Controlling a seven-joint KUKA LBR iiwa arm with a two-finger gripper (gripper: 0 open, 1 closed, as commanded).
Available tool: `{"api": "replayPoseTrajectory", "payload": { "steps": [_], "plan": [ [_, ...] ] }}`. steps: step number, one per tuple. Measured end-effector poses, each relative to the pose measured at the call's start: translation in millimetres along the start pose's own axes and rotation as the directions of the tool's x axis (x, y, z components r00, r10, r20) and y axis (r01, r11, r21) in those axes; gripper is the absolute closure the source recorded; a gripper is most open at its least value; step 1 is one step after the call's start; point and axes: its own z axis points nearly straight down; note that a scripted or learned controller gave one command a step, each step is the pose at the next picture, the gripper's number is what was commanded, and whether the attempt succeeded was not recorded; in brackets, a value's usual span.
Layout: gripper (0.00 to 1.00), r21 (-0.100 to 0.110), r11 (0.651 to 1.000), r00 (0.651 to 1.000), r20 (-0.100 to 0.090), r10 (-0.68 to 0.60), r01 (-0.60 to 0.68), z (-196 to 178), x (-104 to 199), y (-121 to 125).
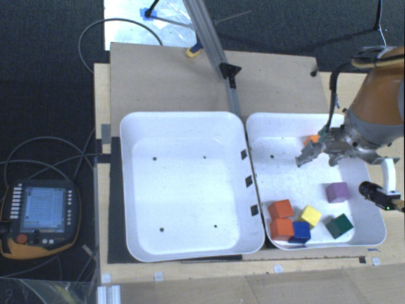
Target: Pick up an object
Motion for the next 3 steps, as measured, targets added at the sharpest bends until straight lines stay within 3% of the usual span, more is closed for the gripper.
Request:
{"api": "replayPoseTrajectory", "payload": {
  "steps": [1,3],
  "plan": [
    [0.0,-0.001,1.0,1.0,0.0,0.001,-0.001,-0.3,0.0,0.1],
    [0.0,0.005,1.0,1.0,0.0,0.003,-0.003,105.0,-10.5,-2.4]
  ]
}}
